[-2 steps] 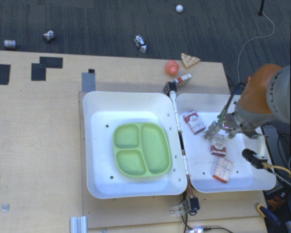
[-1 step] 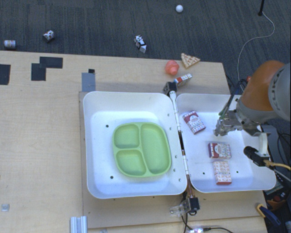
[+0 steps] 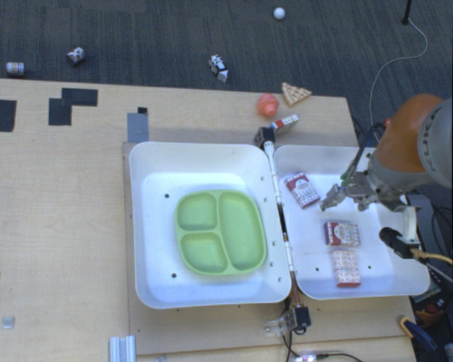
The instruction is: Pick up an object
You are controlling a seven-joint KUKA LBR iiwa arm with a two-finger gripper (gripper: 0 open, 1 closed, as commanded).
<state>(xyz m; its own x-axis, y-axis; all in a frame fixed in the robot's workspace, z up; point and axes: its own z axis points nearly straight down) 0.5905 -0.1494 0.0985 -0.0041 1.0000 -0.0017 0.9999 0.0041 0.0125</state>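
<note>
Jaws [image 3: 345, 192] spread, gripping nothing, above right bin [image 3: 311, 283] between three red packets [image 3: 342, 233].

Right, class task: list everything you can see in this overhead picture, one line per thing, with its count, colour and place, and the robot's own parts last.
white bins: 2, side by side on bench
divided plate: 1, green, left bin
snack packets: 3, red and white, right bin
ball: 1, orange-red, bench behind bins
pizza-slice toy: 1, tan, by the ball
small ball: 1, white, floor
arm: 1, grey and orange, right
gripper: 1, over right bin
</note>
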